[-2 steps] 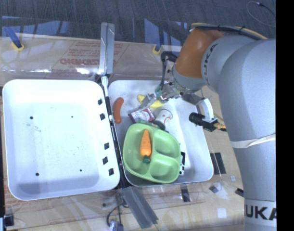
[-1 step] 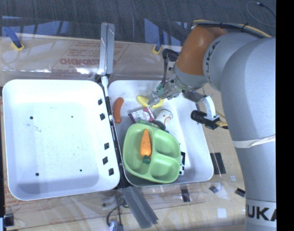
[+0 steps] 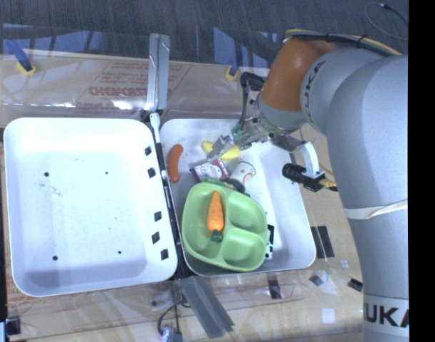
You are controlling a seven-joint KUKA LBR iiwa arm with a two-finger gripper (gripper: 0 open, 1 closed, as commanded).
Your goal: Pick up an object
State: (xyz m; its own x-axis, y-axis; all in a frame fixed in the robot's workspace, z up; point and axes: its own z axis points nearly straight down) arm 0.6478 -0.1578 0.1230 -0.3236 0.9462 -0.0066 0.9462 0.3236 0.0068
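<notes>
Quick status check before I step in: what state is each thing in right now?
Gripper: low in the right bin, at the small clutter; grasp unclear.
Green divided plate: upright, tilted against the right bin's near wall.
Carrot: lying in the plate's left compartment.
Sausage: lying by the right bin's left wall.
Left bin: sits flat.

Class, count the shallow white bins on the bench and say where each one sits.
2. The left bin lies on the view's left; the right bin sits beside it, holding the green plate.
</notes>
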